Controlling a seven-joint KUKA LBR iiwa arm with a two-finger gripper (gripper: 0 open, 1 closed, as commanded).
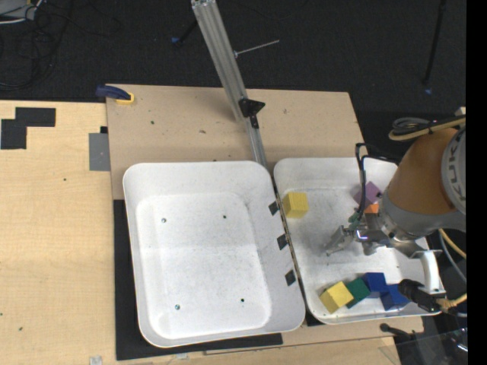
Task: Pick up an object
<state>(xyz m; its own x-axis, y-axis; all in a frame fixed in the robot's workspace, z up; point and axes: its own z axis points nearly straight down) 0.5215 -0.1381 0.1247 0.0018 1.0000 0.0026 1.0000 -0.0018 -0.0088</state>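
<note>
The pick looks to be at its early stage: nothing is lifted, and every block lies on a bin floor, so grasping and raising are left to do. The left bin (144, 204) holds nothing but a few dark specks on its floor. The right bin (319, 175) carries all the objects. A yellow cube (295, 204) sits near its left wall, toward the far edge, well apart from the rest. Along the near edge lie a second yellow block (335, 296), a green block (358, 290) touching it, then two blue blocks (376, 282) (393, 299) just beside. A purple piece (371, 192) and something orange (371, 208) lie near the right wall, partly hidden by the arm. The gripper (344, 238) hangs low over the bin's middle, its fingers apart and clamped on nothing, between the yellow cube and the near cluster.
</note>
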